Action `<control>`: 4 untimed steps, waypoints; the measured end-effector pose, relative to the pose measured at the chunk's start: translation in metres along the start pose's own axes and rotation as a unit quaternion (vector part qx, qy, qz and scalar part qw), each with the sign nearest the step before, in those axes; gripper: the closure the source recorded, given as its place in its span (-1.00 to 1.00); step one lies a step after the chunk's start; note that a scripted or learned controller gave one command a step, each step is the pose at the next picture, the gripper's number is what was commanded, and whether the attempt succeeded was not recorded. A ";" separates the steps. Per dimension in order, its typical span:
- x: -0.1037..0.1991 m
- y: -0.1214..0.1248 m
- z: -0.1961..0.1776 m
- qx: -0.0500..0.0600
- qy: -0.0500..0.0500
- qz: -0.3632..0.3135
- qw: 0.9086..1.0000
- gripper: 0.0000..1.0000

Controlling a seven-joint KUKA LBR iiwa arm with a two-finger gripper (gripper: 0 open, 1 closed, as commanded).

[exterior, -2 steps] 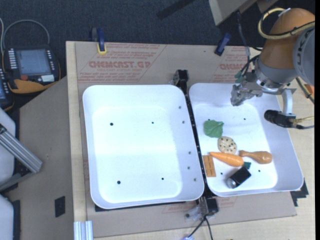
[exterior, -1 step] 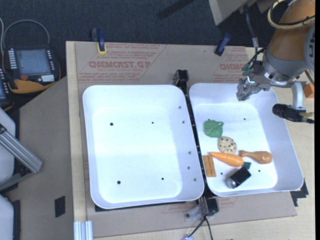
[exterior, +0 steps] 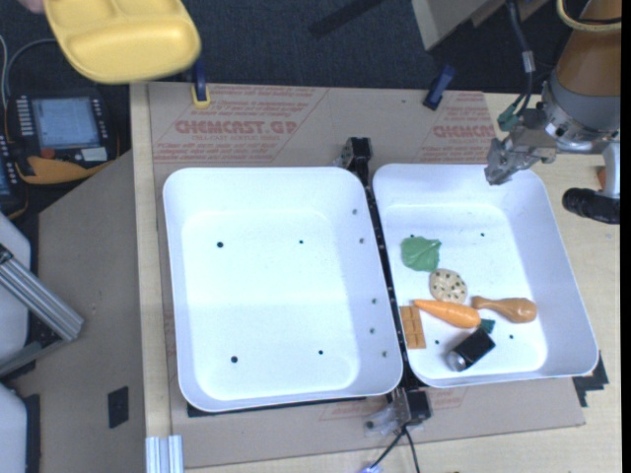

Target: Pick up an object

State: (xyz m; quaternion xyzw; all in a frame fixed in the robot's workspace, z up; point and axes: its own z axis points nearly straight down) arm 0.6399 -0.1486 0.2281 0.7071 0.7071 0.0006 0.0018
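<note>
Carrot [exterior: 447,313] lay lower right, ungrasped | hand [exterior: 501,168] hovered upper right, closure indeterminate | step: approach | next: descend onto carrot.

Pretty bright overhead light, the left bin [exterior: 266,284] glares near-white with soft shadow along its near wall; yellow tray [exterior: 123,23] above it looks motion-blurred.
</note>
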 end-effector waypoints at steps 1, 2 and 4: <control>0.051 -0.004 -0.010 0.003 0.002 -0.002 1.000 1.00; 0.101 -0.009 -0.018 0.002 0.001 -0.001 1.000 1.00; 0.195 -0.012 -0.010 0.001 0.002 -0.003 1.000 1.00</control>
